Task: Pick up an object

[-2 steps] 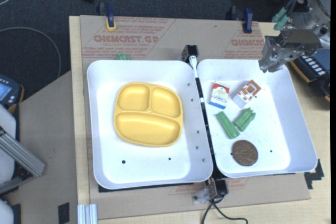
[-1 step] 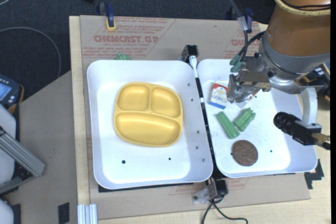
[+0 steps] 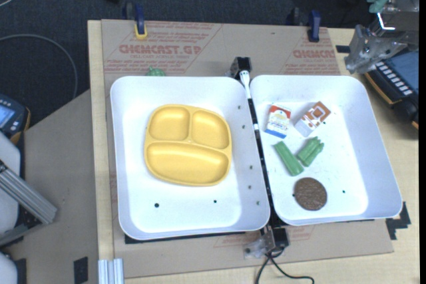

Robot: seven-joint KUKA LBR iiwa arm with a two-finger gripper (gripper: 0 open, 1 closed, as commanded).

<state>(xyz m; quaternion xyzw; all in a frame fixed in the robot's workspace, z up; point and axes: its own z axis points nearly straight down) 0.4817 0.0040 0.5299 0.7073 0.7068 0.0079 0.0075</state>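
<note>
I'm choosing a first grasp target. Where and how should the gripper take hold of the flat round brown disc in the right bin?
The flat round brown disc lies flat and apart from the green pieces. Probably best to come straight down from above and close the fingers across its middle, on opposite edges; any angle suits a round rim. Being so low, it may slip.

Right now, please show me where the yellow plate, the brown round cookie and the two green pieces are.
yellow plate [image 3: 188,145], camera view, middle divider ridge.
brown round cookie [image 3: 310,193], camera view, its centre.
green pieces [image 3: 289,158], camera view, middle of the left piece.
</note>
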